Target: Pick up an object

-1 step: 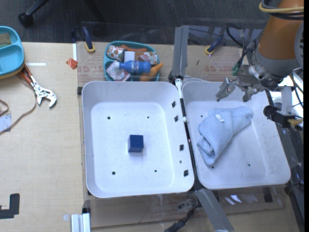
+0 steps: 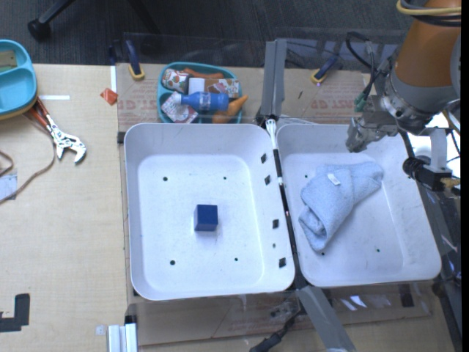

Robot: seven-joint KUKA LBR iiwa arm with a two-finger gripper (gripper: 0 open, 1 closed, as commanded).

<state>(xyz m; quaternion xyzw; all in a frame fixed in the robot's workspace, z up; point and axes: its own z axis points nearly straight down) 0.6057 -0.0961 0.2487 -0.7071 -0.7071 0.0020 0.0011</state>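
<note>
A small blue cube (image 2: 207, 217) sits near the middle of the left white bin (image 2: 146, 270). A crumpled light blue cloth (image 2: 338, 196) lies in the right white bin (image 2: 396, 262), running from its centre toward the back. My gripper (image 2: 359, 139) hangs over the back part of the right bin, just above and behind the cloth's upper end. Nothing shows between its dark fingers.
A blue tub (image 2: 199, 94) full of small items stands behind the left bin. A wrench (image 2: 62, 141) and a light blue tray (image 2: 15, 79) lie on the wooden bench at the left. A metal divider (image 2: 272, 72) rises between the bins at the back.
</note>
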